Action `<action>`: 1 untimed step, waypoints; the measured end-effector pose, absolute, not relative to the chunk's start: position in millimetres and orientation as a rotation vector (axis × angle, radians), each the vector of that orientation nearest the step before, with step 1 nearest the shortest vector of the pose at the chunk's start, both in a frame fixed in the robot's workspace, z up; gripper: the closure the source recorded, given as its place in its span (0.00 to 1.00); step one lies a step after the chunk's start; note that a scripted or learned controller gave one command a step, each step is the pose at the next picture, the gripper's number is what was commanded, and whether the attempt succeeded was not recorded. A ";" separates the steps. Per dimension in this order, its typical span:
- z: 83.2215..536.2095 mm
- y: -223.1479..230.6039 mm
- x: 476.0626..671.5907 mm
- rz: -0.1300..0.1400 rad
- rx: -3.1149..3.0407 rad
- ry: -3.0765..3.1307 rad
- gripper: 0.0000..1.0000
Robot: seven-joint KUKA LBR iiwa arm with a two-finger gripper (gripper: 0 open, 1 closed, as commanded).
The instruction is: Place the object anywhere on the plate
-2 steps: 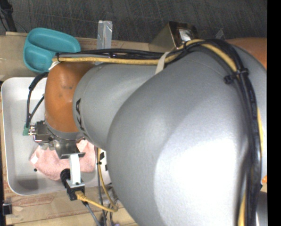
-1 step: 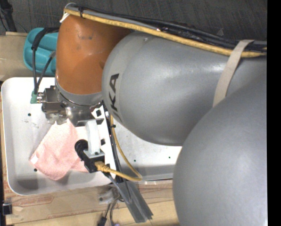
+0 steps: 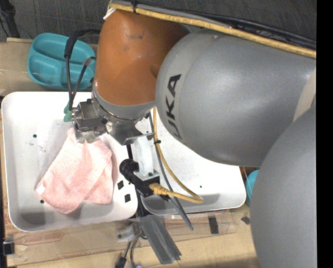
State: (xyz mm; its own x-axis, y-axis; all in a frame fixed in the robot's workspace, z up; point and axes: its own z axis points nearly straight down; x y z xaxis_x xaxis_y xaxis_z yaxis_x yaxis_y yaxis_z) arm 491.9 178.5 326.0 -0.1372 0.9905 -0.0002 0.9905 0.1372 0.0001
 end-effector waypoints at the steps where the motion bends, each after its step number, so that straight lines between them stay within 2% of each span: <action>1: 228.0 139.3 475.8 -0.007 2.315 2.127 1.00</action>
